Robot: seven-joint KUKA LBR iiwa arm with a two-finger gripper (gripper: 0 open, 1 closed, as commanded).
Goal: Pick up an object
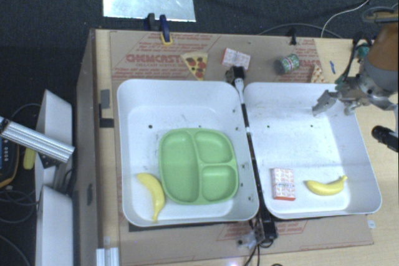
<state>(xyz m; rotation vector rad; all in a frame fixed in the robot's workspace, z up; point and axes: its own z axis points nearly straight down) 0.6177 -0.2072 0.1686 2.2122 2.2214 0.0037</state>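
In the left bin (134, 103) a green divided plate (199, 166) lies with a banana (153, 193) touching its lower-left edge. In the right bin (368, 177), a small patterned box (283, 184) sits just beside a second banana (326, 185), whose long axis runs roughly left to right. The hand (330, 101) hovers over that bin's upper right, holding nothing; how wide it stands I cannot tell. That banana lies nearest, toward the bin's near edge.

My arm (381, 62) reaches in over the far right corner of the right bin (368, 196), orange band uppermost and grey wrist below it. My fingers (336, 101) point left and slightly down above that bin's far edge, grey metal tips visibly spread apart, with nothing between them.
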